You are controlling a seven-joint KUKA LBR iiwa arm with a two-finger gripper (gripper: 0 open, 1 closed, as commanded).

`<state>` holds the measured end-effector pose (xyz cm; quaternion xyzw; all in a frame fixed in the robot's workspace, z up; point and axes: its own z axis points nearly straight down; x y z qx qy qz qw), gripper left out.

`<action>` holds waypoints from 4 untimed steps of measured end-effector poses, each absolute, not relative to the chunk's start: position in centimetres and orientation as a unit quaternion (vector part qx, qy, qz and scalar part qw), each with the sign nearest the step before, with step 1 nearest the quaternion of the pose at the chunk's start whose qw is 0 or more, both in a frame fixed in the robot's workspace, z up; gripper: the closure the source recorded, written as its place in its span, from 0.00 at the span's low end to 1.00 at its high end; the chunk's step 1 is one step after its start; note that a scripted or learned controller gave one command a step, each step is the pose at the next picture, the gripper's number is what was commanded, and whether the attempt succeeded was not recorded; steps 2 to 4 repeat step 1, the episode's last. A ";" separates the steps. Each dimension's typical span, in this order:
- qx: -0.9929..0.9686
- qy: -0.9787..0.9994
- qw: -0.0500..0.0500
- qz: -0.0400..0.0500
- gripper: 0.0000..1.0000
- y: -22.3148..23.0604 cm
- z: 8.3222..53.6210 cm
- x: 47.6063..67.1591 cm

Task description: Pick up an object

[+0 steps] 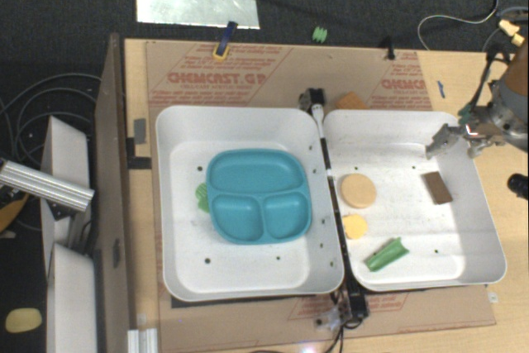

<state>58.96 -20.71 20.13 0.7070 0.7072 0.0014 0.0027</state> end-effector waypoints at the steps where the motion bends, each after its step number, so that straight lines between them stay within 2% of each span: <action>1: 0.707 0.707 -0.001 -0.001 0.00 -20.7 18.7 55.6; 4: 0.707 0.707 -0.001 -0.001 0.00 -20.7 18.7 55.6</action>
